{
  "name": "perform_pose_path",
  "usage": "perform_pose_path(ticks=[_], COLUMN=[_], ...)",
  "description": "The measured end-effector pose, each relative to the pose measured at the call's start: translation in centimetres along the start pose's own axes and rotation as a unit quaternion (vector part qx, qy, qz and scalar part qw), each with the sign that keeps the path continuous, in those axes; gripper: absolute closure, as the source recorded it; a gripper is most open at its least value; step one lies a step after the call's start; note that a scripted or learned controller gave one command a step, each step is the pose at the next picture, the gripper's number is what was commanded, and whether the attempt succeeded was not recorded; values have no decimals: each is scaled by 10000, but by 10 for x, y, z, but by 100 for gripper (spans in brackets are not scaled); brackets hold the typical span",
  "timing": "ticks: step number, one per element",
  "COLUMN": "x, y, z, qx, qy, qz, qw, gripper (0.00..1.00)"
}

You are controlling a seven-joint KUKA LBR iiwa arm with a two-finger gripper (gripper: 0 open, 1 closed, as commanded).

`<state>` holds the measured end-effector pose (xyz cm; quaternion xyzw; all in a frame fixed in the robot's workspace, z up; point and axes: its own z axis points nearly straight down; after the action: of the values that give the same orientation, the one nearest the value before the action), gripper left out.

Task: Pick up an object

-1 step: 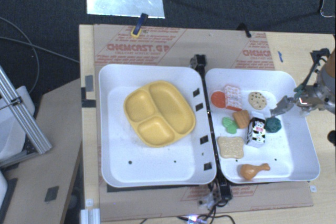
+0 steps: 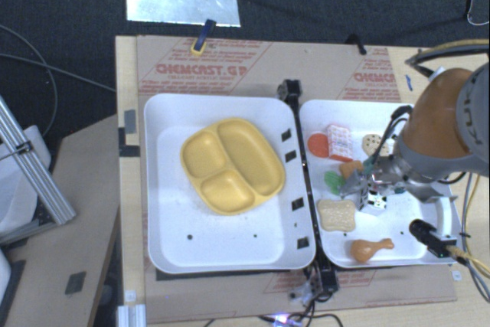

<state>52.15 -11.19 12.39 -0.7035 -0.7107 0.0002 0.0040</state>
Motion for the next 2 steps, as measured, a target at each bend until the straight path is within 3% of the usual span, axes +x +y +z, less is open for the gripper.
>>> perform_pose_path(ticks=[1,2], x=[2,2], y=[43,44], z=[15,4], qx=[-231,-233], qy=[-85,-81], qz=[36,37], qw=[9997,9997], gripper=[0,100])
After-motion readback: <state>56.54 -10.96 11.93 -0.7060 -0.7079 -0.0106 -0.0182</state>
